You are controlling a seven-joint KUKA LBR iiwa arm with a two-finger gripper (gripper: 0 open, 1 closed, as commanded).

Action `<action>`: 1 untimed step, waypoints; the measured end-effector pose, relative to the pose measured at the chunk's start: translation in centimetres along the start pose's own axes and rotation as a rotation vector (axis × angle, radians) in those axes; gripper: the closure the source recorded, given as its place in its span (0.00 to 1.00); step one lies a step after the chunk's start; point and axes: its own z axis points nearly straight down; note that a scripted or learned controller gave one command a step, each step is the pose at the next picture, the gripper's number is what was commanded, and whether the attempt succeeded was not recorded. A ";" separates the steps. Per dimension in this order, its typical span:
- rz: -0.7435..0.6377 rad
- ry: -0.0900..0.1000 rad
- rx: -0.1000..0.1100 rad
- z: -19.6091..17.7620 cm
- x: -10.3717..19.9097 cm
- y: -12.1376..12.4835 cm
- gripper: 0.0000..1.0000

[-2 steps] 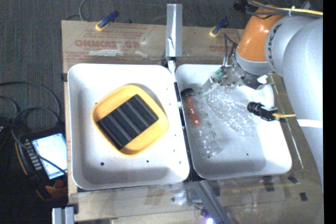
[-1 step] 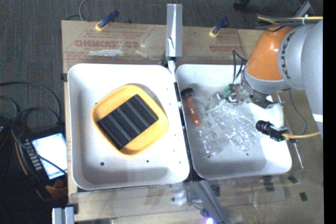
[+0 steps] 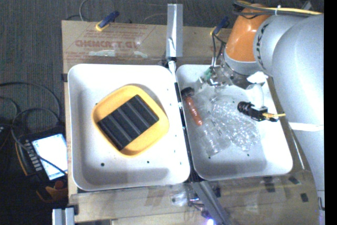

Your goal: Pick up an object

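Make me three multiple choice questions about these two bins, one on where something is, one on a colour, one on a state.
1. Where is the yellow tray?
A. left bin
B. right bin
C. on the floor

2. What colour is its ribbed insert?
A. white
B. black
C. red

3. How does the clear plastic bottle look?
A. upright and full
B. crumpled, lying down
C. cut in half

Answers: 1 A, it sits in the left bin. 2 B, the ribs are black. 3 B, it lies crushed in the right bin.

bins [image 3: 79, 113]: smooth white plastic | wrap [image 3: 231, 124]: clear crinkled plastic | bench [image 3: 105, 42]: wood
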 end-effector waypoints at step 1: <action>-0.016 0.006 0.014 -3.4 -2.6 -7.4 0.00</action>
